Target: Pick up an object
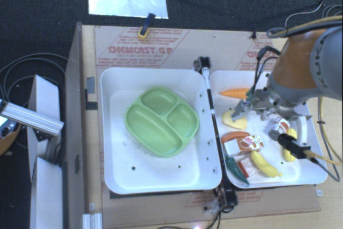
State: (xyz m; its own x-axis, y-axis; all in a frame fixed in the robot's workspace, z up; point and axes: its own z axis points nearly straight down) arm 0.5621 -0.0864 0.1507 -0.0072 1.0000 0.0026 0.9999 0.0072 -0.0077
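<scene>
From my seat I see the arm (311, 61) coming in from the right and covering much of the right bin (316, 171). Its tool (247, 104) sits low over that bin, above a pale yellow piece (231, 119) just below an orange carrot (235, 93); I cannot tell how the tool is set, since the wrist hides it. Lower in the same bin lie a banana (265, 164), a red sausage-like piece (235, 137), a dark green item (236, 173) and small red-and-white pieces, too small to name. The left bin (115, 169) on the counter (177, 43) holds a green divided plate (162, 120).
</scene>
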